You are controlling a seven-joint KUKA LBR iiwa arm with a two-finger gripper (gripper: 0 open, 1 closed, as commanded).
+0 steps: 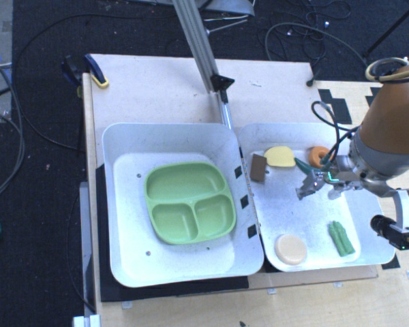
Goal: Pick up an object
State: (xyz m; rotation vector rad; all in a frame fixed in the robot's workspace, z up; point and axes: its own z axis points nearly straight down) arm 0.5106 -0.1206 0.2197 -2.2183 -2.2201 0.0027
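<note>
pale bench [157, 87], two white bins [123, 182] side by side

Green plate [189, 202] with three parts, lying in left white bin [123, 155]. Silver pole [196, 33] slanting over wooden bench [157, 87]. Blue and yellow clamp [94, 71] on bench corner. Black cables [307, 33] on dark floor.

arm [388, 125] in from right | pincer [312, 186] low, pointing left

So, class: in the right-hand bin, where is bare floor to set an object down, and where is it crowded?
Right bin: bare floor lies between the brown block, the gripper and the cream disc. The far end is crowded: yellow piece, orange piece and gripper. Green sticks take the near right.
</note>
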